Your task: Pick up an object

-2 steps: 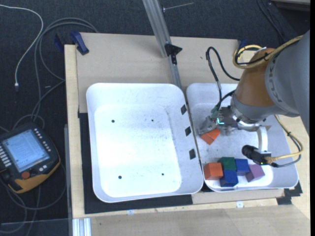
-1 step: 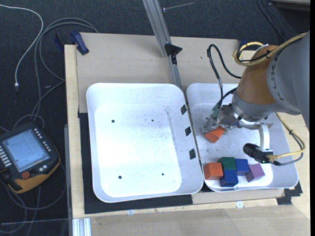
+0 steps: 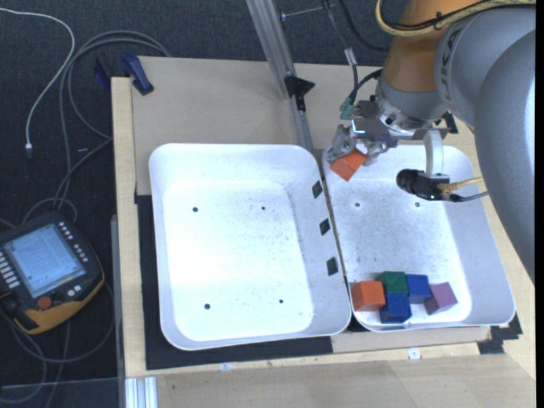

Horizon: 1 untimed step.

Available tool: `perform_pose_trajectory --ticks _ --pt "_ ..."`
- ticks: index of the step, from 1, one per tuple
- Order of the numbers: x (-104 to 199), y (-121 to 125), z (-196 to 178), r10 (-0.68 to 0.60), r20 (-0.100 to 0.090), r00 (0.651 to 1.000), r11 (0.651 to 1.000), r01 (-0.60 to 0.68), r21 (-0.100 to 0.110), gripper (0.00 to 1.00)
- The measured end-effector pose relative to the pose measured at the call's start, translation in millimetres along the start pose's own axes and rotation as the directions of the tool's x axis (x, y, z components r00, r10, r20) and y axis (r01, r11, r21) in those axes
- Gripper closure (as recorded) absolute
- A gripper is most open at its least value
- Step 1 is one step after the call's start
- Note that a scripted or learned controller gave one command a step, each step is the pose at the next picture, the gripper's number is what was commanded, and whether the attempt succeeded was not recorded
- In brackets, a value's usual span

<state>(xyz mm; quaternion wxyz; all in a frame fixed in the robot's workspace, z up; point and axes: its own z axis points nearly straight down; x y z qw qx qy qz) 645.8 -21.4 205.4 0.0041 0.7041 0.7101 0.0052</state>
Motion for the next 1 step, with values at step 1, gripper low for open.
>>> perform_pose_trajectory --ticks 1 --pt "64.1 -38.5 -91.4 0.000 -0.002 1.000 1.000 0.000 0.005 1.00"
